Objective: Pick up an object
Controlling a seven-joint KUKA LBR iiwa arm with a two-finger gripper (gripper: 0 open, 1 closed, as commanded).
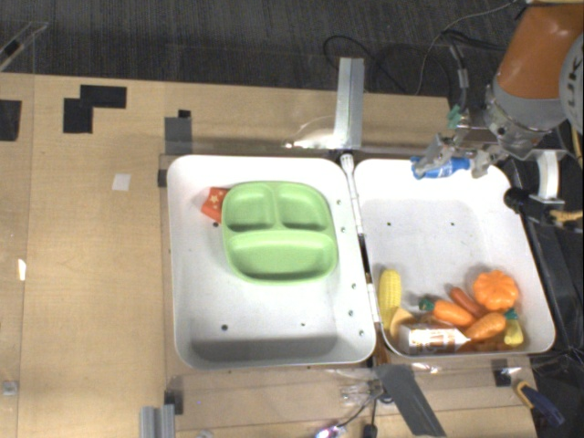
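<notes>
Gripper hung over the right bin w/ a blue object pinched between its fingers. Imo best kept lifting slow & straight.

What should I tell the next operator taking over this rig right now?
Gripper: above the right white bin's far edge, a small blue object between its fingers.
Heap in that bin's near corner: yellow corn cob, orange pumpkin, orange carrots, small bottle.
Left white bin: green divided plate, red-orange piece beside it.
Done: pick looks made. Left: confirm grip.
</notes>
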